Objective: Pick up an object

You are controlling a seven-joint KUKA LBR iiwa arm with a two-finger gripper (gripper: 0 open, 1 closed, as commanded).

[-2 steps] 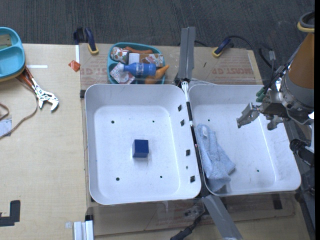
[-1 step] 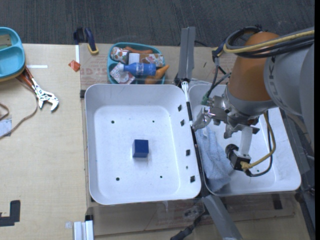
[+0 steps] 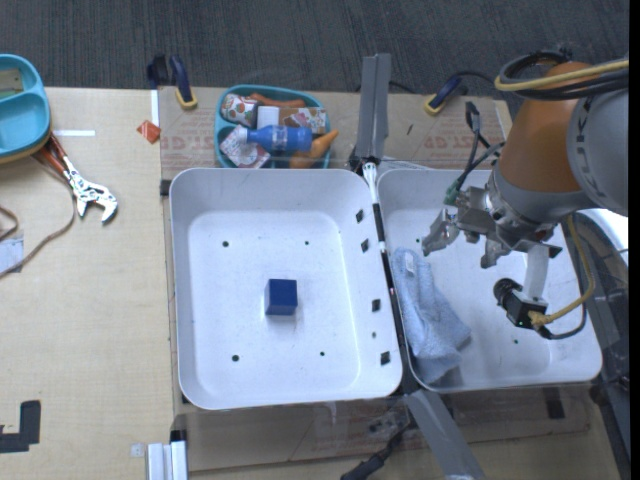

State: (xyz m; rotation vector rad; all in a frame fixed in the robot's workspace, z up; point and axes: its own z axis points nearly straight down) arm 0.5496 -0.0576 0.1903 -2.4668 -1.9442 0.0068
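Grey cloth [image 3: 427, 313] lies crumpled in the right bin [image 3: 575, 368] just left of and below the gripper [image 3: 466, 240], whose fingers hang spread with nothing between them, blue cube [image 3: 282, 297] well apart in the left bin [image 3: 200, 268].

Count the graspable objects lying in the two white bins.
2. A blue cube sits mid-floor in the left bin; a grey-blue cloth lies along the right bin's left side. The arm may hide more.
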